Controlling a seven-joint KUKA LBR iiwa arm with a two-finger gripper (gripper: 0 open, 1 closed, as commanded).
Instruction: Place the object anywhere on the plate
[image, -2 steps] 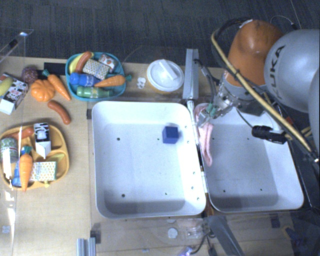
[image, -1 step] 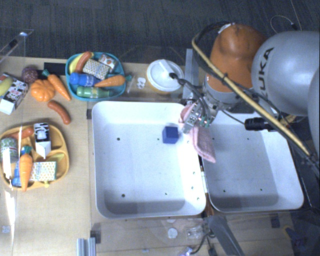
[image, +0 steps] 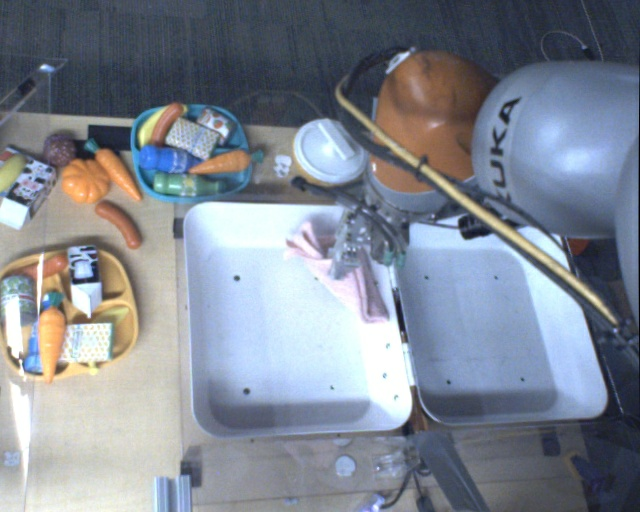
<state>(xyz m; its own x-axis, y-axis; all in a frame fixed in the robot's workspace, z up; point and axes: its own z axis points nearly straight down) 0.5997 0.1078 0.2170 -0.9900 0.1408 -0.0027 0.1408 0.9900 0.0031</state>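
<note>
"KUKA" stands in black letters on my grey arm (image: 560, 140), which reaches in from the right with its orange band (image: 430, 95) above the wrist. My pincer (image: 352, 250) hangs over the upper right corner of the left white bin (image: 250, 400), down on a pink cloth (image: 345, 275) lying crumpled there. Whether its fingers are spread or pinching, I cannot tell.
</note>
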